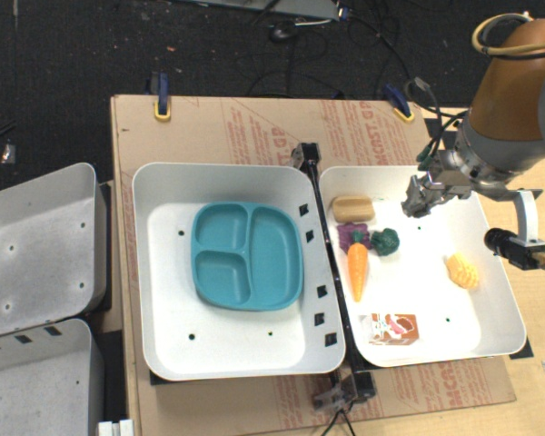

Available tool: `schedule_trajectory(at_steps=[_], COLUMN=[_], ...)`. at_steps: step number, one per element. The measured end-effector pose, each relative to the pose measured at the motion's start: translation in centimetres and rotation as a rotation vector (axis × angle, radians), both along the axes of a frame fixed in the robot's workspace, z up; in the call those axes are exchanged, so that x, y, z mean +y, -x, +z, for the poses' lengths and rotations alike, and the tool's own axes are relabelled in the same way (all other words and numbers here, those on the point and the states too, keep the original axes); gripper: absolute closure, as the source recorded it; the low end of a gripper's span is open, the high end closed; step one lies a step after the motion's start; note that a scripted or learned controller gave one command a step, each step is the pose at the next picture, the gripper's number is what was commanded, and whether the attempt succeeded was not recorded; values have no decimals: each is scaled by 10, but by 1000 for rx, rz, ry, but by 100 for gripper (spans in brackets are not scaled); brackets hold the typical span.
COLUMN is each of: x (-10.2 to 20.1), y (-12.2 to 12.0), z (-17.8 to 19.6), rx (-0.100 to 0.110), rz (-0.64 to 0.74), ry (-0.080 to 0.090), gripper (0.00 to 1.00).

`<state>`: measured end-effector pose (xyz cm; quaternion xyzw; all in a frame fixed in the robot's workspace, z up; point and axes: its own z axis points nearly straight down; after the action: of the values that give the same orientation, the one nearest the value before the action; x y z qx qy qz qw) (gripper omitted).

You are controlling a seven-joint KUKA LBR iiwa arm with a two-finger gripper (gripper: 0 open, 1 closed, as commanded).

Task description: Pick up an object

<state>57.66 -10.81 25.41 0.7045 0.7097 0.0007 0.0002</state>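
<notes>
The claw (416,200) hangs over the right bin's (490,334) far side, carrying nothing I can see; its spread I cannot tell. Below lie a bread roll (352,209), carrot (357,270) and corn (462,271), spaced apart, likely for easy picking.

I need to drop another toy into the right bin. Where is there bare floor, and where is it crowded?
Free: between the carrot and the corn, and right of the carton. Crowded: the right bin's upper left, with bread, grapes, broccoli and gripper.
</notes>
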Motion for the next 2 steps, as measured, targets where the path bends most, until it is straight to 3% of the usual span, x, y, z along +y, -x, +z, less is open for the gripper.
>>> schedule_trajectory(at_steps=[2], x=[110], y=[-4], z=[-9], rx=[1], rz=[2], ry=[-1], gripper=[100])
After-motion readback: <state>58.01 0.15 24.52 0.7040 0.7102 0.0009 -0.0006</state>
